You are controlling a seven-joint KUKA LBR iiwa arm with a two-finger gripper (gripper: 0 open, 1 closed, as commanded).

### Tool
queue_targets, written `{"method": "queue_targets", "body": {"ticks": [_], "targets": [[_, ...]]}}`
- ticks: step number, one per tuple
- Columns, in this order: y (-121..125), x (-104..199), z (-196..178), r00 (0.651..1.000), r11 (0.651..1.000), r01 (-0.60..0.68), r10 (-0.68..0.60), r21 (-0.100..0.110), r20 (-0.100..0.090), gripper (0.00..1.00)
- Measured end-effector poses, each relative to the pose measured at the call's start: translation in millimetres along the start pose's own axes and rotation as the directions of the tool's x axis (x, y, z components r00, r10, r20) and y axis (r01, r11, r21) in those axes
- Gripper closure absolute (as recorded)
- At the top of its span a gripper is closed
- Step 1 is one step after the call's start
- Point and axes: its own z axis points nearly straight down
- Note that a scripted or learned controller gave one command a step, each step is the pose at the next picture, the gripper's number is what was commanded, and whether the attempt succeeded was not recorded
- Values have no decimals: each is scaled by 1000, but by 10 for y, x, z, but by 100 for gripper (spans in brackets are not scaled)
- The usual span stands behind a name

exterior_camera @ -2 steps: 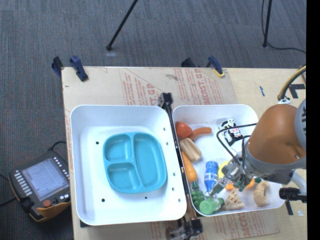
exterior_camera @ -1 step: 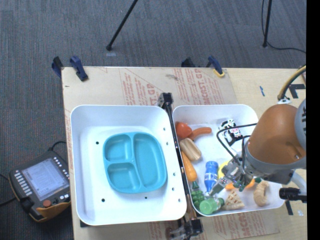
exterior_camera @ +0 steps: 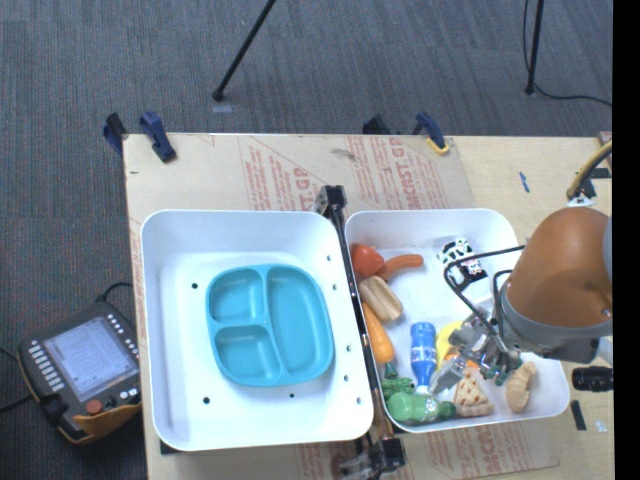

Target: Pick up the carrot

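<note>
The carrot (exterior_camera: pixel 377 336) is a long orange piece lying along the left wall of the right bin (exterior_camera: pixel 497 224), its green top toward the near end. My gripper (exterior_camera: pixel 470 366) hangs over the near right part of that bin, to the right of a blue bottle (exterior_camera: pixel 423 353) and well apart from the carrot. Its fingers stand open with nothing between them. The orange-banded wrist (exterior_camera: pixel 565 268) hides part of the bin's right side.
Around the carrot lie a hot dog bun (exterior_camera: pixel 381 298), a red tomato (exterior_camera: pixel 366 259), a sausage (exterior_camera: pixel 404 264), green vegetables (exterior_camera: pixel 412 404), a pizza slice (exterior_camera: pixel 474 398) and a tan piece (exterior_camera: pixel 518 388). The left bin (exterior_camera: pixel 160 268) holds a teal divided plate (exterior_camera: pixel 270 323).
</note>
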Motion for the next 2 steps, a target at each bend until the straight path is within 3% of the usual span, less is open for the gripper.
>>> {"method": "queue_targets", "body": {"ticks": [1, 2], "targets": [[-300, -991, -793, 976, 976, 219, -219, 0, 2, 0], [-83, -576, -241, 924, 924, 382, -382, -1, -1, 0]]}}
